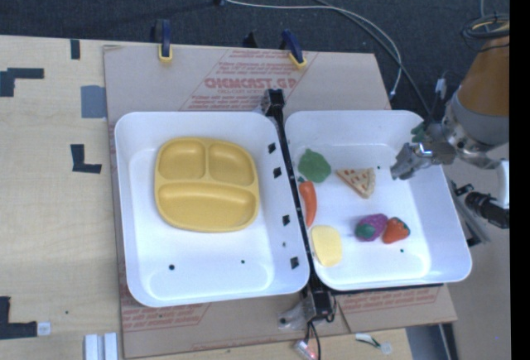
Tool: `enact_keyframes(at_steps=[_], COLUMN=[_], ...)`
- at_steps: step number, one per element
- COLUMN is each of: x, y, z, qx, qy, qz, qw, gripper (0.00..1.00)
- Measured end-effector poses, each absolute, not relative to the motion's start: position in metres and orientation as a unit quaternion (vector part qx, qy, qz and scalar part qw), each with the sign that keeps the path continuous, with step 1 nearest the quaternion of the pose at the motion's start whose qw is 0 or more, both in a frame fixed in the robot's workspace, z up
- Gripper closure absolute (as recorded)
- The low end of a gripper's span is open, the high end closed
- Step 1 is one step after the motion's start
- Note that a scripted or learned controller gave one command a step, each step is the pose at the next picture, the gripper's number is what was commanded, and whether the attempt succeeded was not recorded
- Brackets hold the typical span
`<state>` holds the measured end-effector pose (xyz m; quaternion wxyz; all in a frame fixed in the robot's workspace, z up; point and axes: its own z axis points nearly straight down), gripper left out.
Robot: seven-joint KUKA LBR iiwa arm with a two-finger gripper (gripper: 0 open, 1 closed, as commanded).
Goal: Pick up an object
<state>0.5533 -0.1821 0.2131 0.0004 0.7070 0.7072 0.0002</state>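
The right bin (414, 271) holds several toy foods: a green leafy piece (314, 165), an orange carrot (308, 203), a tan wedge with dots (358, 180), a yellow block (326, 246), a purple piece (370, 226) and a red strawberry (396, 230). My gripper (407, 161) hangs over the right bin's upper right part, to the right of the tan wedge and apart from it. Nothing shows between its fingers.
The left bin (141, 267) holds a yellow divided plate (205, 184). A black divider with clips (286, 184) runs between the bins. Cables cross the dark floor behind the bench, and two clamps (291, 50) hold the cardboard sheet's far edge.
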Motion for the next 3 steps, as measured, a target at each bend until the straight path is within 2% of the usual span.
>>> enact_keyframes(at_steps=[1, 2, 3], x=[0.558, 0.547, 0.547], y=[-0.126, -0.076, -0.014], z=[0.223, 0.221, 0.217], qx=[0.705, 0.706, 0.705], qy=[0.709, 0.709, 0.709], qz=[0.0007, 0.0002, 0.0], qw=[0.0, -0.001, -0.001], gripper=[1.0, 1.0, 1.0])
